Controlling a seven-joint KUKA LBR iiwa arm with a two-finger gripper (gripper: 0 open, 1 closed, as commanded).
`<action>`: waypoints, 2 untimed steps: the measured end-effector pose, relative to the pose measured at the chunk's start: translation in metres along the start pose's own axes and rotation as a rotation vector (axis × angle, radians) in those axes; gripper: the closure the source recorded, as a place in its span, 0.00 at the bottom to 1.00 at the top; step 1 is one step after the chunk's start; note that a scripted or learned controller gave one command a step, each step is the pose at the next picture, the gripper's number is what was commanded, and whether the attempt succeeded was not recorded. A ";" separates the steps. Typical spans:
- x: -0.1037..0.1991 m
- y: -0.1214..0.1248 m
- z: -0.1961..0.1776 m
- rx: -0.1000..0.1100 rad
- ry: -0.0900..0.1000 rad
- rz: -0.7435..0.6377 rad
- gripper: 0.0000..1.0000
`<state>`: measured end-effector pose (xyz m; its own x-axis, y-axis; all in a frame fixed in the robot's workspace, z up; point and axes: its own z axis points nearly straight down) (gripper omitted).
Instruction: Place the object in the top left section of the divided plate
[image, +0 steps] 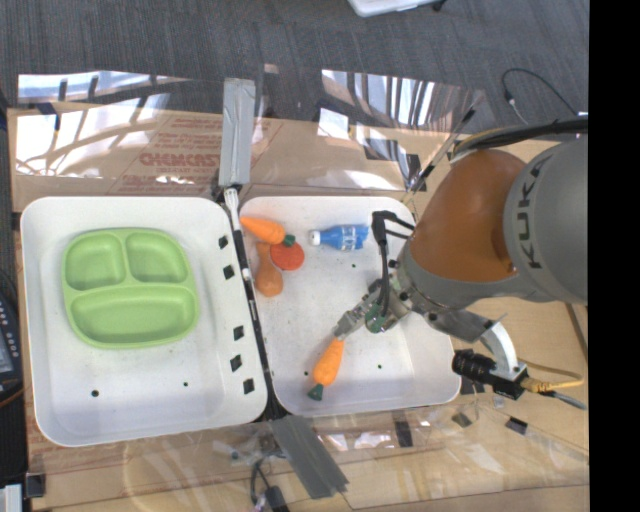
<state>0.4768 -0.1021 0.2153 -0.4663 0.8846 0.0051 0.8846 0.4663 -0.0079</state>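
Where the grey arm (540, 230) shows its side, the white letters "KUKA" can be read running down it, and a broad orange band (465, 225) wraps it above the wrist; behind the bins, faint reddish print on the brown cardboard (170, 150) reads something like "CHEMCAS", the rest too pale to make out; the small blue bottle (340, 237) carries a white label whose writing is too small to read.

Both bins are shallow, white, smooth plastic with rounded corners, standing side by side on the worktop; strips of grey tape (238, 130) run along the seam between them.

Taking the right bin (400, 390) as landmark: the divided plate (130, 288), matte green and rounded with three sections, lies in the left bin (60, 400) beside it; inside it, near its far left corner, lie an orange carrot (262, 229), a red tomato-like piece (288, 256) and a tan oblong piece (268, 277), close together; the bottle lies on its side near its far edge; a second carrot (327, 364), orange with a green tip, lies tilted near its front edge.

The arm bends down over the right side of this bin; the hand (362, 320) hangs just above and right of the second carrot, apart from it; whether it is open or closed I cannot tell.
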 end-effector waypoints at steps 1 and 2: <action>0.008 0.025 0.028 0.003 0.002 0.216 1.00; 0.007 0.025 0.022 0.011 0.006 0.212 1.00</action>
<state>0.4952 -0.0840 0.1929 -0.2692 0.9630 0.0080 0.9628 0.2693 -0.0199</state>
